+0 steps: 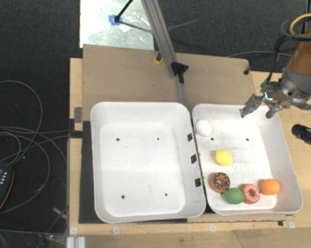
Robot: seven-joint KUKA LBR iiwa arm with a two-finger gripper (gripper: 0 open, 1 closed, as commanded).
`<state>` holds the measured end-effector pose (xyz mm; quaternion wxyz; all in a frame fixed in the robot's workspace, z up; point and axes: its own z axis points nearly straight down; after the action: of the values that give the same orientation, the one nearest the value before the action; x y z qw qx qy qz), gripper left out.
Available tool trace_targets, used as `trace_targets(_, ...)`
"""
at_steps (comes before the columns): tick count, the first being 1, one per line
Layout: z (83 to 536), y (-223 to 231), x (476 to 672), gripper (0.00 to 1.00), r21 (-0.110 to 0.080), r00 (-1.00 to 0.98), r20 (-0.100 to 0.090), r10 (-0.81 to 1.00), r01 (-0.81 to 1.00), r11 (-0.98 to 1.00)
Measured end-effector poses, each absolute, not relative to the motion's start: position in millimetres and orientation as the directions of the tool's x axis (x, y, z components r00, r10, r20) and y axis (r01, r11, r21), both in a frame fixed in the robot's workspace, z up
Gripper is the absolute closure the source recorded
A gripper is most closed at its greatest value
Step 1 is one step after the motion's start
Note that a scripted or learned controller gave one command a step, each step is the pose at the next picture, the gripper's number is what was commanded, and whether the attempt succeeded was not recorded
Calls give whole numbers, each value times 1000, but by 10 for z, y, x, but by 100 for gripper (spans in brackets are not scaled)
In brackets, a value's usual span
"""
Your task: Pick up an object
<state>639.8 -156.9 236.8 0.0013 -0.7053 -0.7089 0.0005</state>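
- Gripper hangs over the far edge of the right bin; its two fingers are spread apart w/ nothing between them.
- Candidate objs lie in the right bin: white ball, yellow ball, chocolate donut, green ball, pink donut, orange ball.
- Left bin holds no objs.
- Risk: round objs probably roll off the fingertips on closure.
- Risk: near-corner items touch; a descent there could snag a neighbour or strike the bin wall.

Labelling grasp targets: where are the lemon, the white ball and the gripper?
lemon (223, 158), camera view, middle of its yellow skin
white ball (203, 128), camera view, its top
gripper (260, 110), camera view, midway between its two spread fingertips
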Motion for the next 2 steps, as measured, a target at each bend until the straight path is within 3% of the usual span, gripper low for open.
trace_targets(1,2393,-1569,6406,0,1,-7,-1,1000,1000,7)
trace_targets(2,1951,-1618,6453,0,-2,-3,0,1000,1000,3)
